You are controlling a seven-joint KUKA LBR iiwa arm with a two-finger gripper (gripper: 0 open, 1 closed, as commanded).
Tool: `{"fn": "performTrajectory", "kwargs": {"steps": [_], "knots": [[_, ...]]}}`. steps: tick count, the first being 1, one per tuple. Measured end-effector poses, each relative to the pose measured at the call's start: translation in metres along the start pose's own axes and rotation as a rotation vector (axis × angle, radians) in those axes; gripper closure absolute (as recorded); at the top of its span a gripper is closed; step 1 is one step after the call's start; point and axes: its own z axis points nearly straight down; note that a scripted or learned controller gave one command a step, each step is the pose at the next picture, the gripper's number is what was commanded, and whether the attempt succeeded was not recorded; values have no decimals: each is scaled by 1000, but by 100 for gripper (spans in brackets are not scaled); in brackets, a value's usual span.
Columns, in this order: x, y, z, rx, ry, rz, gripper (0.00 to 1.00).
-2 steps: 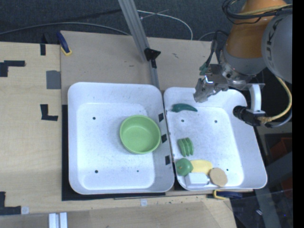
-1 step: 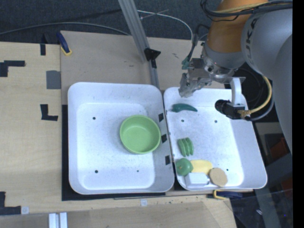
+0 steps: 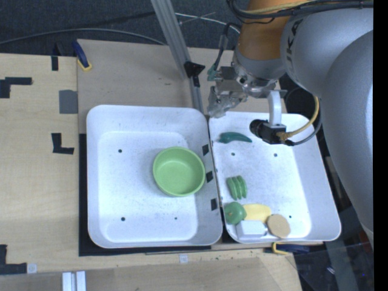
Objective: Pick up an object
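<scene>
**benchwatcher:** Tan disc (image 3: 279, 225), white block (image 3: 251, 228), yellow piece (image 3: 257, 211) and green ball (image 3: 234, 211) crowd the right bin's (image 3: 315, 180) near edge, probably just dumped there; the ridged green thing (image 3: 237, 187) sits mid-bin.

**kuka_fan:** Green bowl (image 3: 178, 171) is alone mid left bin (image 3: 109, 180). Gripper (image 3: 220, 107) hovers over the right bin's far-left corner, beside the dark green pod (image 3: 234, 137), holding nothing; can't tell its fingers' spread.

Camera: single, fixed above the bench (image 3: 139, 71), angled downward. Coverage: both white bins (image 3: 109, 126) side by side, full outline. Range: moderate. Arm (image 3: 327, 59) enters at the frame's right, close beneath the lens.
</scene>
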Motion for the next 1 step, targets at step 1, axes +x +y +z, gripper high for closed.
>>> {"fn": "performTrajectory", "kwargs": {"steps": [1], "knots": [[46, 13, 7, 1, 0, 1, 100]]}}
